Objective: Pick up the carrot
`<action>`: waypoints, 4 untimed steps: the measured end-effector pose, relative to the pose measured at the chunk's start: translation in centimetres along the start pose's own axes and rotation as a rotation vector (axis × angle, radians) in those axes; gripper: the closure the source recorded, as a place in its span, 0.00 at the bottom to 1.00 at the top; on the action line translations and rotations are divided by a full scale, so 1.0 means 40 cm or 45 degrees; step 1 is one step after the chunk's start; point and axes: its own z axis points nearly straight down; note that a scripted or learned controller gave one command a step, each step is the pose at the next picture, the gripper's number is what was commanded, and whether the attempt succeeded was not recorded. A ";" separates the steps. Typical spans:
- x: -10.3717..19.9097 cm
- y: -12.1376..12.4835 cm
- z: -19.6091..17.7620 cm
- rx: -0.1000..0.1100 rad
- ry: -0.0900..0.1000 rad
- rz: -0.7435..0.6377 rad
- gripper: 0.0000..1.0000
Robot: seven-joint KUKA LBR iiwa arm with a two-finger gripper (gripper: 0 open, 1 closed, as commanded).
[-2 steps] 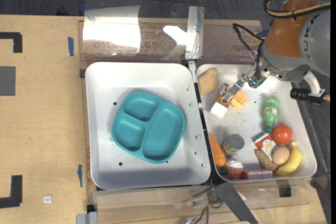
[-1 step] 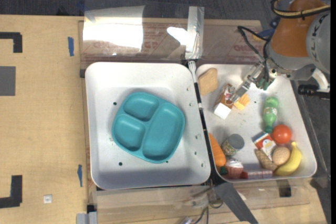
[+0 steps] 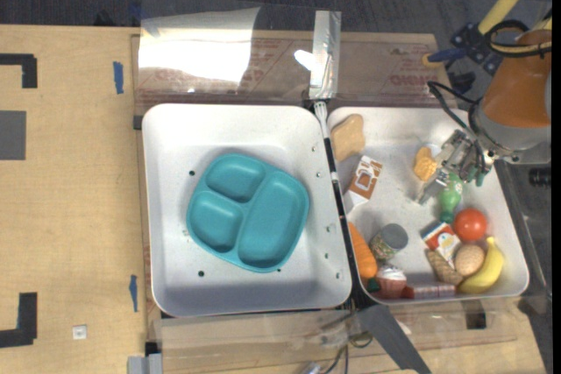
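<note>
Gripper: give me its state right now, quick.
Gripper: cannot be told. It hangs over the right bin, far from the carrot lying by that bin's left wall.

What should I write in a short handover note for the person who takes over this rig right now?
Gripper: hovering over the upper part of the right bin, near the yellow piece; nothing seen between its fingers.
Carrot: lying against the right bin's left wall, lower part, beside the grey can.
Done: nothing yet.
Left: move over to the carrot, grasp it, lift it.
</note>
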 end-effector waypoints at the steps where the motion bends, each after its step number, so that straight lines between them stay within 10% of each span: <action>1: -0.015 0.092 0.001 -0.004 -0.002 -0.052 0.00; 2: 0.024 0.166 0.000 -0.004 0.000 -0.401 0.00; 3: 0.016 0.173 -0.038 -0.011 -0.017 -0.400 1.00; 4: 0.108 0.184 -0.007 -0.005 -0.005 -0.740 1.00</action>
